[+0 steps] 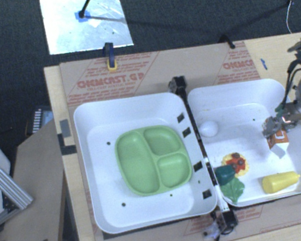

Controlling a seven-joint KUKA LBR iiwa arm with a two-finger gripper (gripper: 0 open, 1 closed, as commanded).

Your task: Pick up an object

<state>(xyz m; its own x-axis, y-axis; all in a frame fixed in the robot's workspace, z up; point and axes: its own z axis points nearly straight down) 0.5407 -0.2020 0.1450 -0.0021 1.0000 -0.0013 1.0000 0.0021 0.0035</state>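
Small white-and-orange carton (279, 141) sits tilted near the right wall of the right-hand shallow white bin (232, 94), directly beneath the two-finger gripper (274, 126), which is touching or nearly touching its top. Whether the tool is spread or pinching cannot be told. A yellow plastic squeeze bottle (280, 181) lies lengthwise along the front edge.

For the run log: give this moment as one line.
gripper: over right bin, at orange-white item | grasp: unclear | left bin: green divided plate
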